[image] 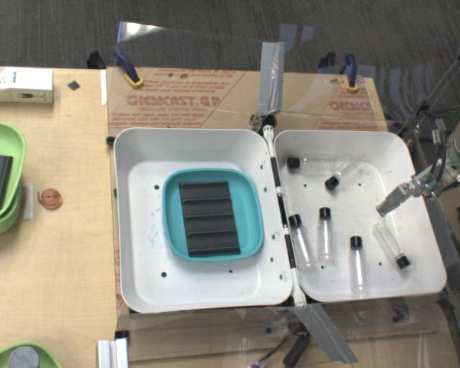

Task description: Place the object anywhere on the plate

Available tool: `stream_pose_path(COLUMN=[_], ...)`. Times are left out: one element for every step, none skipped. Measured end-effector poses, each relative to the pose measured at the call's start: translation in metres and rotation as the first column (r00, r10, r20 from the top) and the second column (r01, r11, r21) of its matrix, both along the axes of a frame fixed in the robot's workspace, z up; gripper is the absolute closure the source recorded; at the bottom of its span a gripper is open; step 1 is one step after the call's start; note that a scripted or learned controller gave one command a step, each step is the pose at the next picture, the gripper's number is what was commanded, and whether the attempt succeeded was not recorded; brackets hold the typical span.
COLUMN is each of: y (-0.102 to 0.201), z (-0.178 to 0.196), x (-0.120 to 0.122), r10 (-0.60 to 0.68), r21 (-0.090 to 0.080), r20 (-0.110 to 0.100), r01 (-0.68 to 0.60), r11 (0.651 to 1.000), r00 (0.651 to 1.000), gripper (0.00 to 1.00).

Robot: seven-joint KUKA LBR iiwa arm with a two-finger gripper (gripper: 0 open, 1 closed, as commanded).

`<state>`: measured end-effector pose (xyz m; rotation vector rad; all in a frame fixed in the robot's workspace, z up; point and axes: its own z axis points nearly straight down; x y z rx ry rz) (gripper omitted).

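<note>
Because the vials (324, 232) are clear plastic tubes with black caps, they look light, stiff and slippery, prone to rolling, so a grip across the middle of the barrel seems safest. They lie loose in the right bin (414, 156), well apart from the teal plate (253, 221) in the left bin (138, 205). At the right bin's far edge sits the tool (395, 200), too small and blurred to read; I cannot tell its state. Glare hides the tube outlines.
</note>
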<state>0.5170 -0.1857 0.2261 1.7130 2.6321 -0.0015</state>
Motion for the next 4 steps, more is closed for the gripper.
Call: stream_pose_path(y=[-0.037,-0.036,-0.037,-0.036], z=[0.086,0.215,0.162,0.155], x=[0.003,0.020,0.074,0.109], r10=[-0.054,-0.041,-0.121,-0.221], r21=[0.000,-0.001,0.000,-0.001], r20=[0.000,0.000,-0.002,0.000], r01=[0.054,0.041,0.121,0.221], r11=[0.999,0.999,0.993,0.975], r00=[0.999,0.999,0.993,0.975], gripper=[0.00,0.00,0.00,0.00])
